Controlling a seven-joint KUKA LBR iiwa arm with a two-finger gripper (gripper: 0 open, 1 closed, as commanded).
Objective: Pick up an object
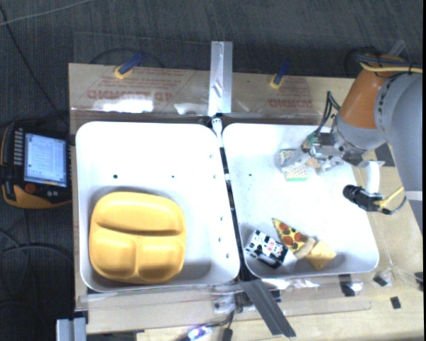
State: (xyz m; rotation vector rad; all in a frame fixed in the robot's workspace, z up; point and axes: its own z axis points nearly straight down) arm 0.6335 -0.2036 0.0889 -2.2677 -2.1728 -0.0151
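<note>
Two bins face you; gripper (307,156), upper right, touches a small packet (294,168) lying roughly left-right. You cannot tell its grip state.

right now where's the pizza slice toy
In the camera view the pizza slice toy lies near the right bin's front edge, between a black-and-white block and a tan piece.

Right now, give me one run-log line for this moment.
gripper: right bin, upper part, over small pale object | grasp: unclear | pizza toy, dice block: near edge | yellow loaf: left bin
</note>
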